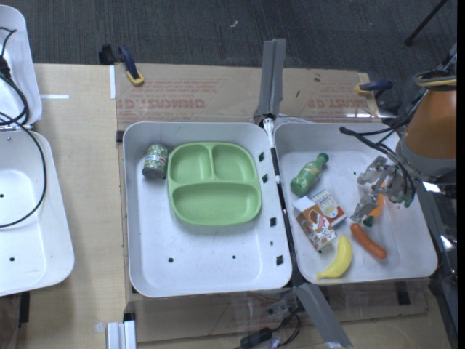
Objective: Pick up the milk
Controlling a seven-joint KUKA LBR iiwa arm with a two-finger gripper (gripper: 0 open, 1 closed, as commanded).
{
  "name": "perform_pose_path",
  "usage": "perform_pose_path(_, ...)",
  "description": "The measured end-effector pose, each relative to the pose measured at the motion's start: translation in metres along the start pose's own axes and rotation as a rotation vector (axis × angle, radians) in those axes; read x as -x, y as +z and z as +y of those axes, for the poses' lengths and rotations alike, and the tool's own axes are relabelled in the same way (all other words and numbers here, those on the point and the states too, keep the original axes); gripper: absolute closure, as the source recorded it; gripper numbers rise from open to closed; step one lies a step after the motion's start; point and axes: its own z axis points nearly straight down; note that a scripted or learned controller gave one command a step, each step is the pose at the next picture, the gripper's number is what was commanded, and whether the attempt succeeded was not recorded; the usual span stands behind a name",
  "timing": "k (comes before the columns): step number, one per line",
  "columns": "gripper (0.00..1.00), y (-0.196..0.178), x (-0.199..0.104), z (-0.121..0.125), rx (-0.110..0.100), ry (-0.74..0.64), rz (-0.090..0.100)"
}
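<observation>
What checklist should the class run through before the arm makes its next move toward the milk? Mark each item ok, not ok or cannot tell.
1. Milk carton in view in the right bin: ok.
2. Carton free to grasp from above, nothing on top of it: ok.
3. Room around the carton: not ok; the banana and green bottle lie close by.
4. Tool over the carton: not ok; it sits to the right, near the carrot.
5. Tool open: cannot tell.
6. Carton held: not ok; it lies on the bin floor.
</observation>
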Motion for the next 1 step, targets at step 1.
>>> perform_pose_path(1, 0.0, -0.1005, -0.014, 0.1168, 0.002, -0.031, 0.0)
